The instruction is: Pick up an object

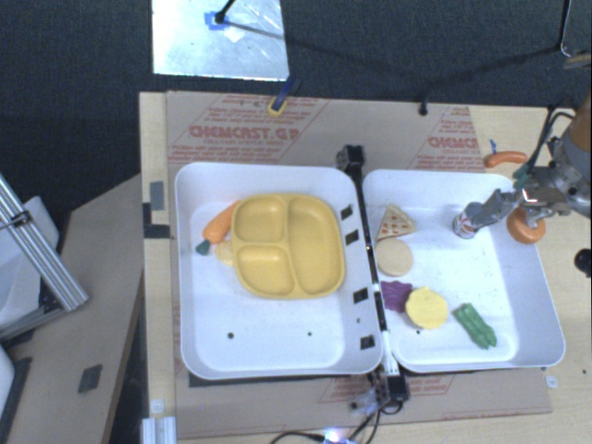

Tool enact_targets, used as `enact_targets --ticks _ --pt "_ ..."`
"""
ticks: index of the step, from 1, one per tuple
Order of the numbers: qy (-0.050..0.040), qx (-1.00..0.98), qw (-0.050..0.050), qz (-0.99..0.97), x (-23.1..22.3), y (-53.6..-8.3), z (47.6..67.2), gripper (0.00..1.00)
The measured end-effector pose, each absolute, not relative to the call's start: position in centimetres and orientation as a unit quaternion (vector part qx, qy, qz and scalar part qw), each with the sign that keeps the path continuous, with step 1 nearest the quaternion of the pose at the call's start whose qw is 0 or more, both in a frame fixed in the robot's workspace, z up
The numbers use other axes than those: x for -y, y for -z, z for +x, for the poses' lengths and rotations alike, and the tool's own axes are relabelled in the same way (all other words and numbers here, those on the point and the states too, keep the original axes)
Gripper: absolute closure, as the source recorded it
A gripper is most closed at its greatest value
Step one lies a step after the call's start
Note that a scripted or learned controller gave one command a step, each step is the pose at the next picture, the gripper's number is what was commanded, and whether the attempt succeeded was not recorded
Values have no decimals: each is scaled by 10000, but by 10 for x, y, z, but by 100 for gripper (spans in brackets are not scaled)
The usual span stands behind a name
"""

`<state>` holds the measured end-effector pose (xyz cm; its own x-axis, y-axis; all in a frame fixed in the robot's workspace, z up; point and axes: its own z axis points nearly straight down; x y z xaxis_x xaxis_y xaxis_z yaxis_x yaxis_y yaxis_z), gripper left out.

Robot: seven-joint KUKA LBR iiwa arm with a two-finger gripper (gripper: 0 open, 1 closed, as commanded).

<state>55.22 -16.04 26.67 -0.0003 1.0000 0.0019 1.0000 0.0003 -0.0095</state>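
from above, the jaws [469, 222] hang over the right bin [527, 285] near its far right corner, whether apart or together i cannot tell, with the pizza slice [395, 221] and round cookie [395, 257] lying to their left, well apart.

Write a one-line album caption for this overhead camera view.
Robot gripper hovers over the right bin of toy foods, beside a left bin holding a yellow divided plate and a carrot.
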Motion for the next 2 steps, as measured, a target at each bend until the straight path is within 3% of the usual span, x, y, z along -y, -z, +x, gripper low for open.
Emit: enact_targets --ticks 1,2 --pt "4 7081 -7 -7061 160 -273 554 0" --pt "-7 7078 14 -7064 154 -214 548 0"
